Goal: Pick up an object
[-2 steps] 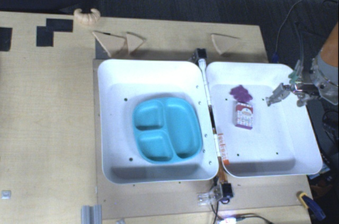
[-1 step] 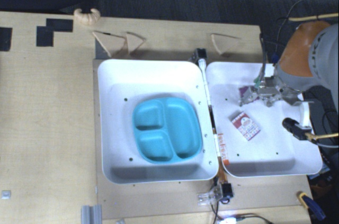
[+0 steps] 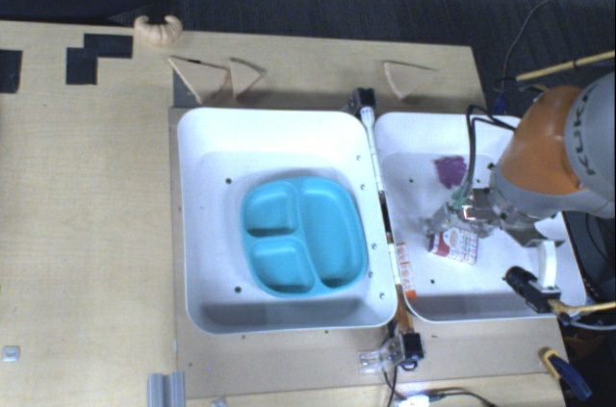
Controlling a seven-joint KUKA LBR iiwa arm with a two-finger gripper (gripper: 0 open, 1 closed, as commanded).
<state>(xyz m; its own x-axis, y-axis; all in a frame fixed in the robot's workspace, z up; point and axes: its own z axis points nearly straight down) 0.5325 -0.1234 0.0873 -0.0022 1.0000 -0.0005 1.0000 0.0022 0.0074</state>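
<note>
Fingers of the gripper (image 3: 460,215): low in the right bin (image 3: 420,297), over the upper edge of the red-and-white packet (image 3: 456,247). They merge into a tangle of grey metal, so whether they are parted, closed, or gripping anything cannot be told.

Arm (image 3: 545,157): grey with an orange band, entering from the right of the frame. It covers the right bin's right wall and part of its floor, and is cut off at the frame edge.

Red-and-white packet: centre of the right bin's floor, lying flat. Its top is partly under the gripper and its print is too small to read. Open white floor lies to its left and below it, and it is well clear of the bin's left wall.

Purple object (image 3: 449,170): small, just above the gripper in the upper middle of the right bin. It lies apart from the packet and its shape is blurred.

Left bin (image 3: 200,203): left of the right bin, the two rims touching along a shared edge.

Blue divided plate (image 3: 306,234): three compartments, centred in the left bin, with bare floor all round it and no contact with the walls.

Bench (image 3: 87,251): pale wood, with wide open surface to the left of the bins. A narrow strip lies below them.
</note>
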